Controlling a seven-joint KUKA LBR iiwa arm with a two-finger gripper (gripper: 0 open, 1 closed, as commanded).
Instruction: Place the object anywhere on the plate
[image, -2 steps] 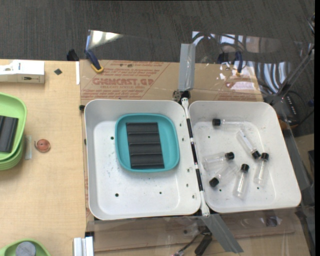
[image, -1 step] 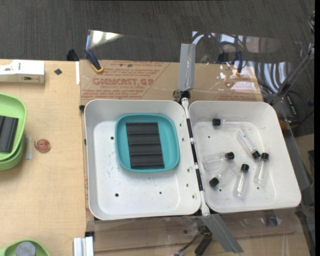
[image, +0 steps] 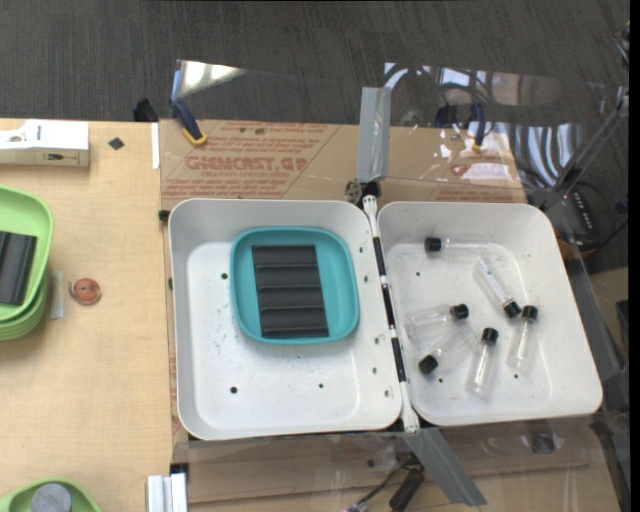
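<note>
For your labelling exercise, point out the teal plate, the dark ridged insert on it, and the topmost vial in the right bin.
teal plate (image: 342, 290): camera view, right rim.
dark ridged insert (image: 290, 290): camera view, centre ridge.
topmost vial (image: 433, 244): camera view, black cap.

I see a green tray at the bench's left edge — small reddish disc beside it, cardboard sheet behind.
</note>
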